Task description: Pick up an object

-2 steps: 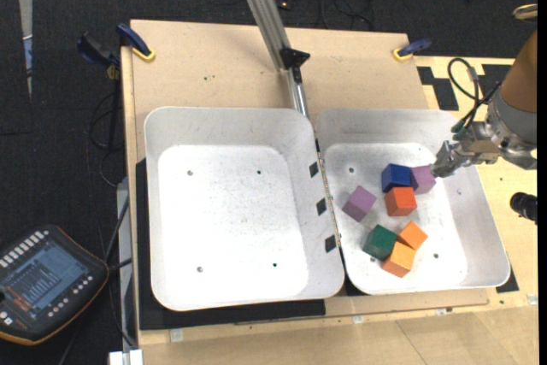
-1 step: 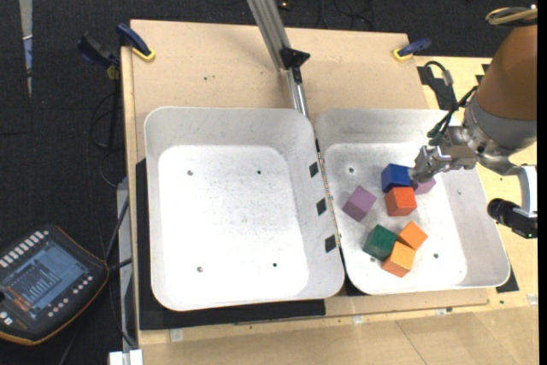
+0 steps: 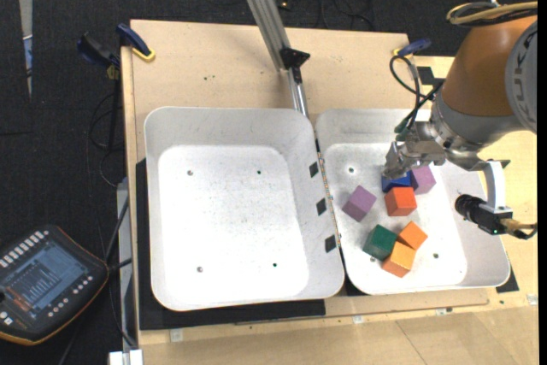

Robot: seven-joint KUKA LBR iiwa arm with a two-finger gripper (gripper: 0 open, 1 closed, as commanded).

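Your tool (image 3: 402, 169) hangs over the right bin (image 3: 479, 273); you cannot tell its state. A blue block (image 3: 396, 182) sits right beneath it, the red block (image 3: 400, 201) at its 6 o'clock. Purple, green and orange blocks lie nearby.

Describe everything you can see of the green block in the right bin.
The green block is a small dark green cube, matte, possibly wood or foam. It sits tilted, one corner toward the camera, on the floor of the right bin, in the lower middle. Its right side touches or nearly touches an orange block; another orange block sits just beyond. A purple block lies apart, up and left. The pincer is farther up, well away.
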